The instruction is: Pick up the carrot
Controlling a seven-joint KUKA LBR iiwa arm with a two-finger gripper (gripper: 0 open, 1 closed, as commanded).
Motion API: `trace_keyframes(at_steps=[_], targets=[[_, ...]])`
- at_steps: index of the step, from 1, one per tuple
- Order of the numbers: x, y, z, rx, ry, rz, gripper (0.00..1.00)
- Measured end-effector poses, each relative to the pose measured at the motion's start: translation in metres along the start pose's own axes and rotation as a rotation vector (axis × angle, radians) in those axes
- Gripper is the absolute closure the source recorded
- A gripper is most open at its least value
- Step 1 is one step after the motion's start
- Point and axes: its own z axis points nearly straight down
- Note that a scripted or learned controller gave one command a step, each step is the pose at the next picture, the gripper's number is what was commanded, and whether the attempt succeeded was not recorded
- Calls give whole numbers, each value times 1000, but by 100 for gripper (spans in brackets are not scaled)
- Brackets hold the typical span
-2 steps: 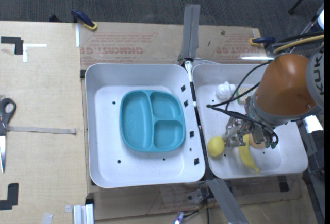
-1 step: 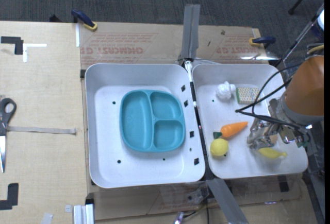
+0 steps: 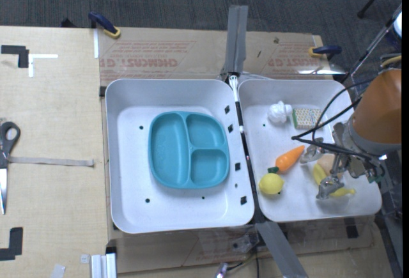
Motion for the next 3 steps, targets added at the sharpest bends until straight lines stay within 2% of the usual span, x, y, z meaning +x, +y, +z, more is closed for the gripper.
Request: trace_keyframes(at_steps=[1,2,3], targets=[[-70,36,0,-1,-1,-16,0],[-65,66,0,-1,2,93,0],[-53,76,0,-1,1,74,0]])
